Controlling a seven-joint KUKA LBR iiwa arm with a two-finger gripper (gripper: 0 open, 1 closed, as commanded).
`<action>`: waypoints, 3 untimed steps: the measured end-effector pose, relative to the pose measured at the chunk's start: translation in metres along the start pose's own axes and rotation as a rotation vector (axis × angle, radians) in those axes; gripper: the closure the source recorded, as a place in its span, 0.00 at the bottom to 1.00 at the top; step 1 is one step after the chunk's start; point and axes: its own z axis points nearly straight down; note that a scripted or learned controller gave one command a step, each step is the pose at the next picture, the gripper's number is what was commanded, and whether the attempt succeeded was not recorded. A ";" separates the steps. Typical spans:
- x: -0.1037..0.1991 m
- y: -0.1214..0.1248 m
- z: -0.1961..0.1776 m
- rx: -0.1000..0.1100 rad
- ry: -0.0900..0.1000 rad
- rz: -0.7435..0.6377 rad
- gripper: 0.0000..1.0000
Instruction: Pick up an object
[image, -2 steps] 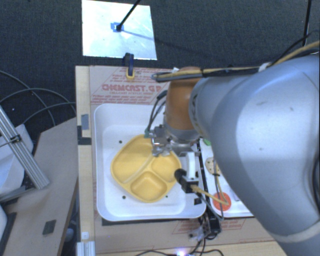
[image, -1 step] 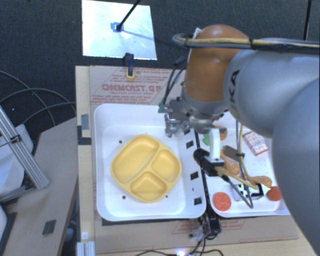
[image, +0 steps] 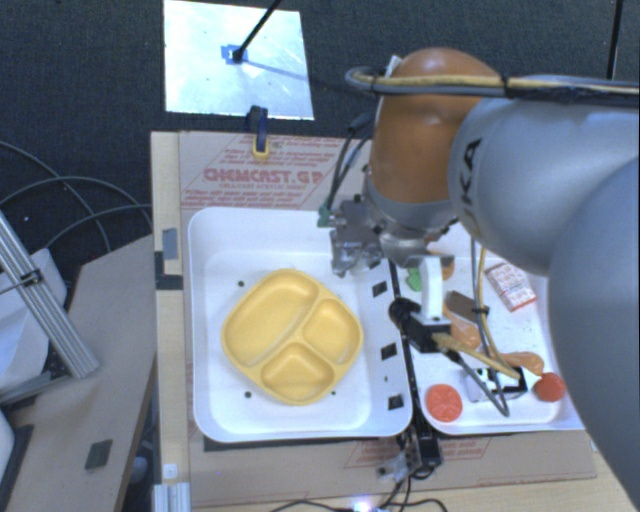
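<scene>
My gripper (image: 347, 258) hangs under the orange wrist band, over the far right corner of the left bin (image: 205, 300), close to the divider between the bins. A yellow divided plate (image: 291, 335) lies in the middle of that bin, down and to the left of the gripper. The right bin (image: 500, 418) holds a red-orange disc (image: 444, 402), a small orange ball (image: 548, 387), a red and white packet (image: 508, 284) and brown wooden utensils (image: 478, 335). The arm hides the far part of the right bin.
A cardboard sheet (image: 250, 175) with red print lies under the bins. A shiny metal plate (image: 235, 60) sits beyond it. A blue and yellow clamp (image: 259, 135) stands at the cardboard's far edge. An aluminium rail (image: 40, 290) slants at the left.
</scene>
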 end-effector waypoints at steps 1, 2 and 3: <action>0.072 -0.004 0.188 0.006 0.000 0.002 1.00; 0.026 -0.061 0.160 -0.021 0.011 0.005 1.00; 0.065 -0.063 0.187 -0.012 0.003 0.005 1.00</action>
